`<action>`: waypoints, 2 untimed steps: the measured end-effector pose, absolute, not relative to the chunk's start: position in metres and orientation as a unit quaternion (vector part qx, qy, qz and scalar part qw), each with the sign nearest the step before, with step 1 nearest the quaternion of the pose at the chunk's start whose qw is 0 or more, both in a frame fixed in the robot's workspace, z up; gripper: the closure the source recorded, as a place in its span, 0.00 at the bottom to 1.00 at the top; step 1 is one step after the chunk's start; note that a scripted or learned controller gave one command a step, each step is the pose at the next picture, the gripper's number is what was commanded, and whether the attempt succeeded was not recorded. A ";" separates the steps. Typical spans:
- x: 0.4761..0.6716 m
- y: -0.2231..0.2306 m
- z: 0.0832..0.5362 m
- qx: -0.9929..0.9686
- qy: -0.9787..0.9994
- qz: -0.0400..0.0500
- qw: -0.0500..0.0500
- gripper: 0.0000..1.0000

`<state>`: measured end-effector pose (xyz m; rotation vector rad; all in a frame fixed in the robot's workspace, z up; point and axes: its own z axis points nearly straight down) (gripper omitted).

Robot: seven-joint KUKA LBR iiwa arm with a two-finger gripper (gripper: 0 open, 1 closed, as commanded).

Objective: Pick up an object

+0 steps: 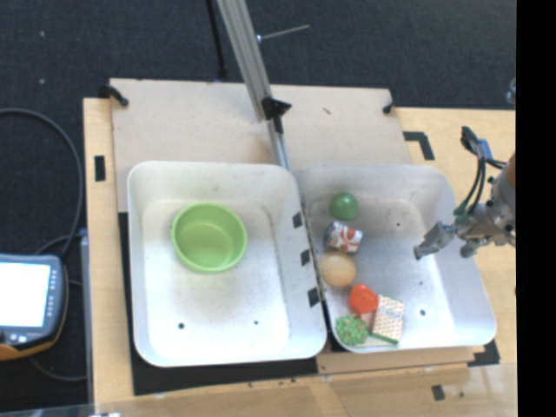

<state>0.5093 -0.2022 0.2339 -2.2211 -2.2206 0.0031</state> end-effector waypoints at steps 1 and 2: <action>0.518 -0.199 0.185 -0.708 -0.706 0.001 0.001 0.00; 0.518 -0.209 0.137 -0.707 -0.707 0.002 0.001 0.00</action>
